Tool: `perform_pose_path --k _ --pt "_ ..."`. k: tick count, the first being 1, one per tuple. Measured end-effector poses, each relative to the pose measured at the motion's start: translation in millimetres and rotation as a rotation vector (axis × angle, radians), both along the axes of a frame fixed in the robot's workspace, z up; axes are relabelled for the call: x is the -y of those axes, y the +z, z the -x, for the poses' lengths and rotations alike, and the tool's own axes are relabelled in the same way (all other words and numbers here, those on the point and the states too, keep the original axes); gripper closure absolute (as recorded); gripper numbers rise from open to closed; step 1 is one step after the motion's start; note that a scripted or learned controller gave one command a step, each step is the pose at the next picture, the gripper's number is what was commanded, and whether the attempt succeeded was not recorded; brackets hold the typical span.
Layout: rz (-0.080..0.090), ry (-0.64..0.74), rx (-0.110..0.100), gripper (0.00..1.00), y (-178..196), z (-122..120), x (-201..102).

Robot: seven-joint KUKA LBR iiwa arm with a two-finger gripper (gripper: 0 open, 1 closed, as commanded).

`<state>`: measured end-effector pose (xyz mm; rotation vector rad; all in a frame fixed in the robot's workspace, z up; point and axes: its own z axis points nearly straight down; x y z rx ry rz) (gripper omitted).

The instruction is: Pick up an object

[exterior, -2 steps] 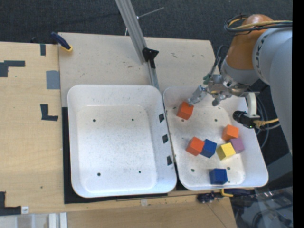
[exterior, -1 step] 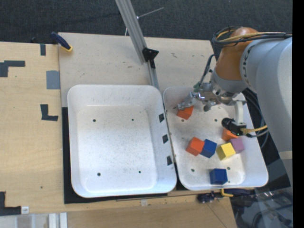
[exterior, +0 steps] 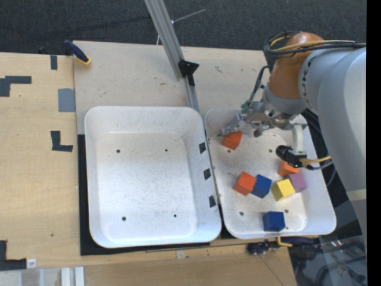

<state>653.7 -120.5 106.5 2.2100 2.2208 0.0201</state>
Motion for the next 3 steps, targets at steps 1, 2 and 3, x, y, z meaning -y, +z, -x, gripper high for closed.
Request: perform_pose_path --k 1,2,3 --pt "0.007 0.000 0.015 1.00 16.0 -3.5 2.0" --pt "0.004 -0.003 -0.012 1.00 59.2 -2.7 -0.5" --pt "0.003 -0.003 -0.011 1.00 107.2 -9.3 -6.9"
